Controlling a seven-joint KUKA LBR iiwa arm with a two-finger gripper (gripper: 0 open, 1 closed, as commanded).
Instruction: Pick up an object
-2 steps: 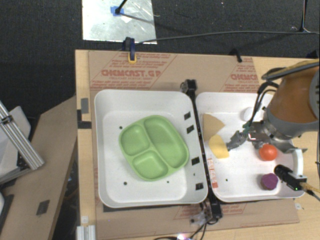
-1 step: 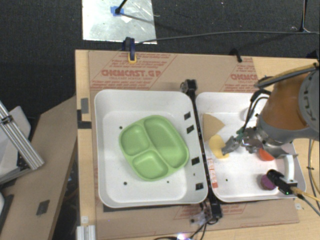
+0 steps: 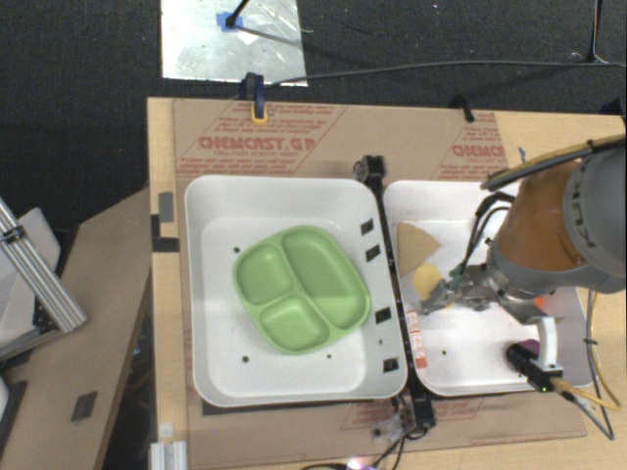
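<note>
A green three-compartment plate [image 3: 301, 287] lies in the left white bin [image 3: 211, 223]. In the right bin [image 3: 460, 365] a tan flat piece [image 3: 416, 243] rests near the divider, with a small yellow object [image 3: 426, 279] just below it. My gripper [image 3: 438, 298] reaches in from the right and sits low in the right bin, right beside the yellow object. The arm's grey and orange body [image 3: 549, 233] covers much of that bin. A purple item [image 3: 529, 346] peeks out under the arm at the lower right.
Black clips [image 3: 377, 253] run along the divider between the bins. Brown cardboard [image 3: 333, 135] lies under both bins. A blue clamp [image 3: 255, 91] sits at the back edge and cables [image 3: 578, 390] trail at the lower right.
</note>
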